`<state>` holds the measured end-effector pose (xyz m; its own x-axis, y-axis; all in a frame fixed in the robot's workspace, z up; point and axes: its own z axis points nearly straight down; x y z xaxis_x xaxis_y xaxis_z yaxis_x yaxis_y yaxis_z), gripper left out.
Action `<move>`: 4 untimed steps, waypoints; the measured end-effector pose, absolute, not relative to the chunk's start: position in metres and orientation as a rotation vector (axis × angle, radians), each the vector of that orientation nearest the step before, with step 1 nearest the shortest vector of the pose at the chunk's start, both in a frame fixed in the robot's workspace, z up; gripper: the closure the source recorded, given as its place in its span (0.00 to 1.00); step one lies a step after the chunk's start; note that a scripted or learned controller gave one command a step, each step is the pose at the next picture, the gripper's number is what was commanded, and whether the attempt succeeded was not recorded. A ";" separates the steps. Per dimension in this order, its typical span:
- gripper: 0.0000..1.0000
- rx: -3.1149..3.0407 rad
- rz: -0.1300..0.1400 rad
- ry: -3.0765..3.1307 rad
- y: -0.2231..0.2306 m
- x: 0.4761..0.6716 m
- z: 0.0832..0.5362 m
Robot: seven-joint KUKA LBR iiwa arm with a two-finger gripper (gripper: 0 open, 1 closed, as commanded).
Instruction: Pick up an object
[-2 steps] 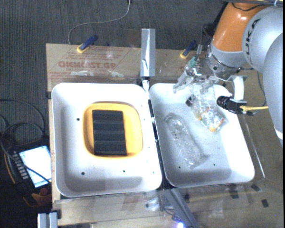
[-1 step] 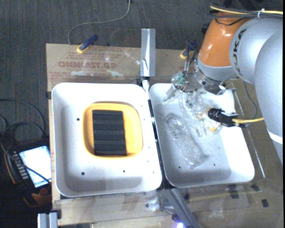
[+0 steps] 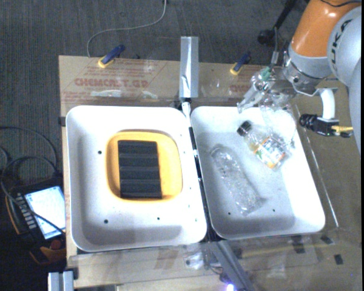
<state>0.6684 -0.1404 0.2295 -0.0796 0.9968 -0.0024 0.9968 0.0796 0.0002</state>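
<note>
My gripper hangs over the back edge of the right bin, just above and behind a small bottle. That bottle has a black cap and an orange and green label, lies tilted, and seems wrapped in clear plastic reaching up towards the gripper. I cannot make out whether anything is held. A crumpled clear plastic bottle lies in the middle of the same bin. In the left bin a yellow block with a black ribbed top lies flat.
A metal divider post stands at the back between the bins. Two yellow and blue clamps hold the board behind them. Cables and a small device lie on the floor to the left.
</note>
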 end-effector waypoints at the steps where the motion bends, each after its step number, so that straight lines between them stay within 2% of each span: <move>1: 0.00 2.105 -0.007 2.332 -0.172 0.664 0.166; 2: 0.00 1.931 0.012 2.462 -0.195 0.644 0.106; 3: 0.00 1.703 0.017 2.605 -0.212 0.649 0.103; 4: 0.00 1.583 0.022 2.672 -0.221 0.625 0.104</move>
<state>0.6253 -0.2211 0.1035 -0.4801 0.8769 -0.0239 0.8764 0.4806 0.0304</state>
